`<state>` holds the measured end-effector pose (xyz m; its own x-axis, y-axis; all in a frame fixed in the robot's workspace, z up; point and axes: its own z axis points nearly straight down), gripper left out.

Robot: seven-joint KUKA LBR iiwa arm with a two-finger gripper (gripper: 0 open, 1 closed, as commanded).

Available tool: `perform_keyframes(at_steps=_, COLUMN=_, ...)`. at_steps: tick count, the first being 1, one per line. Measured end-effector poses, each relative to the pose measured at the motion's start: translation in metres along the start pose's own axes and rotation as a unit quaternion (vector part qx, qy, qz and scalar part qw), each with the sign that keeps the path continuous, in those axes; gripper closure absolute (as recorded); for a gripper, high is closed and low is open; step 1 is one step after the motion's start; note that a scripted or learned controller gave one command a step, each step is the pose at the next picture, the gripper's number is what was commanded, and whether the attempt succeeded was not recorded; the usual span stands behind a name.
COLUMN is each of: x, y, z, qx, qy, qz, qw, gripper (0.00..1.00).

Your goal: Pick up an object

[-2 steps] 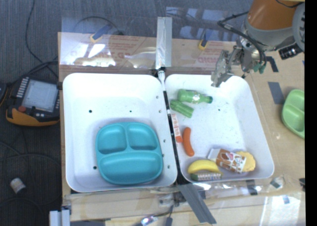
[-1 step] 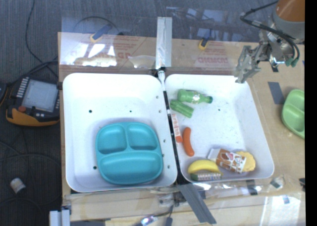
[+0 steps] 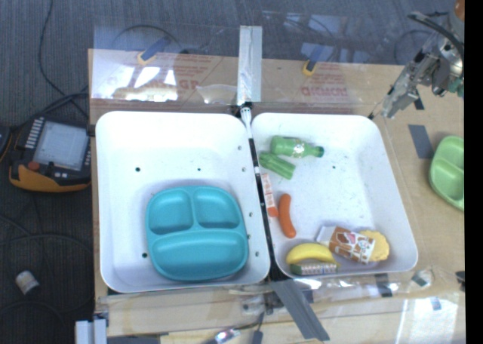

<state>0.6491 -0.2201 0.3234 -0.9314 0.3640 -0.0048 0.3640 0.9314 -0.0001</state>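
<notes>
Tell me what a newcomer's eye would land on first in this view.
The teal divided tray in the left bin draws the eye first, large and bright against the white. Next come the toy foods in the right bin: a green bottle near the top, an orange sausage mid-bin, and a yellow banana at the front edge. The gripper hangs beyond that bin's top right corner.

No writing could be read. Red print stood on the clear panel (image 3: 324, 90) behind the bins, a label on the green bottle (image 3: 296, 148), and a picture on the snack packet (image 3: 352, 244), all too blurred to make out.
</notes>
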Motion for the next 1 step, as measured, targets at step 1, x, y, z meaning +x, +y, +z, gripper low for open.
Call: perform_keyframes(at_steps=1, x=0.0425, y=0.1105, z=0.0493, qx=-0.001, qy=0.001, qz=-0.088, qw=0.9961, gripper=1.00)
